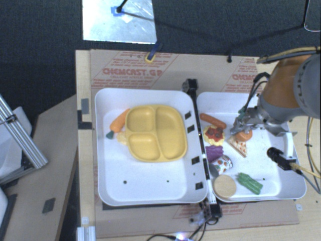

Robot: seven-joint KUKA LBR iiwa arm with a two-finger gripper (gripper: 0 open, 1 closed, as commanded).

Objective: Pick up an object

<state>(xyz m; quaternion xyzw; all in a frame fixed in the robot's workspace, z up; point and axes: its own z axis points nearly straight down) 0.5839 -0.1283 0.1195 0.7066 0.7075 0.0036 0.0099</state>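
Observation:
My gripper (243,125) hangs low over the upper middle of the right bin (273,182), reaching in from the right. Directly under it lies a small orange-red round piece (245,134), partly covered by the gripper. A pizza slice (238,146) lies just below that piece. To the left are a sausage (212,120), a red berry-like piece (214,133) and a purple piece (214,152). Whether the gripper touches the orange-red piece is hidden.
Lower in the right bin lie a speckled piece (223,162), a tan round disc (224,186) and a green piece (249,183). The left bin (115,185) holds a yellow divided plate (153,133) with a carrot (119,120) beside it. A black divider (198,134) separates the bins.

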